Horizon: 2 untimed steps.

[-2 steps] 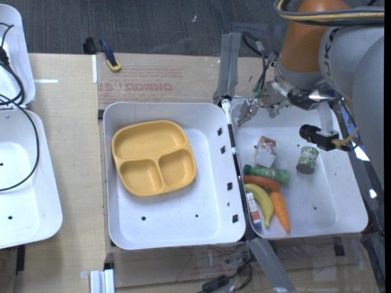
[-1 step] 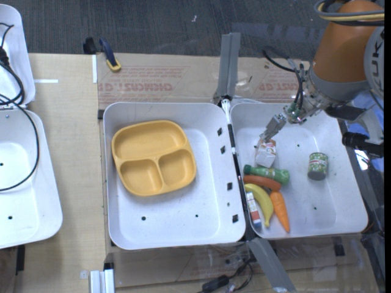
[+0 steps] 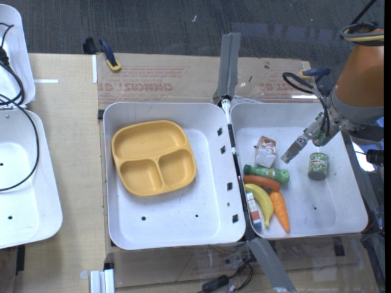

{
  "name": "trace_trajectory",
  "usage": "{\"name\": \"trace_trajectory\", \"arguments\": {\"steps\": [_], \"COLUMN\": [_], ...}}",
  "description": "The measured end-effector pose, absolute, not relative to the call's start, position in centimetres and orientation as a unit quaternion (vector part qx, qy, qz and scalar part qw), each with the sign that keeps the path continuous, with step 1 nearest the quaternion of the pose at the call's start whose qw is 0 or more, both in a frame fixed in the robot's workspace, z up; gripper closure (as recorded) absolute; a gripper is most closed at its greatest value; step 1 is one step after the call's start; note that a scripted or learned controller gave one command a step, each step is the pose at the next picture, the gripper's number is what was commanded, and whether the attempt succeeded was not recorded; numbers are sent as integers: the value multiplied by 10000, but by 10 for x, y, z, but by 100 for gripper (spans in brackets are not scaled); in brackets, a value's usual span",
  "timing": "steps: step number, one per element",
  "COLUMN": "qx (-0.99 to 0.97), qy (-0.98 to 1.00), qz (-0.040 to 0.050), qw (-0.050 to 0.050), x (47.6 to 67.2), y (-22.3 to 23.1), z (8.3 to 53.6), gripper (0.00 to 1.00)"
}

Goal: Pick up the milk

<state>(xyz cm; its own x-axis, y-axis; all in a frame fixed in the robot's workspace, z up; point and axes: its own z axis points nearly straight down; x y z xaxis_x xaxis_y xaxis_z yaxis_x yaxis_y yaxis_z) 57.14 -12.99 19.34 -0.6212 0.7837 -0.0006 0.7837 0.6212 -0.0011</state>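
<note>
gripper [image 3: 294, 149] hovering right of the milk [image 3: 266, 151]
right-of-centre in the frame, inside the right bin [image 3: 342, 221]; whether its fingers are apart or together, i cannot tell.

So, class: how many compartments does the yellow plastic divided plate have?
3. The yellow plastic divided plate in the left white bin has one long compartment along its far side and two smaller ones side by side nearer the camera.

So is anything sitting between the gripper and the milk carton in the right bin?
Nothing visible. The gripper hangs just right of the milk, with bare bin floor between them. The green can lies to the gripper's right, and the vegetables below the carton.
</note>
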Motion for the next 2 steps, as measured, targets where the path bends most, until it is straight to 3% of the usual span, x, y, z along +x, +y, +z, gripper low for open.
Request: {"name": "trace_trajectory", "arguments": {"steps": [1, 2], "qx": [3090, 2475], "qy": [9511, 9689], "qz": [1, 1], "qw": [8, 3], "x": [607, 561], "y": [-98, -116], "z": [145, 112], "gripper": [0, 0]}}
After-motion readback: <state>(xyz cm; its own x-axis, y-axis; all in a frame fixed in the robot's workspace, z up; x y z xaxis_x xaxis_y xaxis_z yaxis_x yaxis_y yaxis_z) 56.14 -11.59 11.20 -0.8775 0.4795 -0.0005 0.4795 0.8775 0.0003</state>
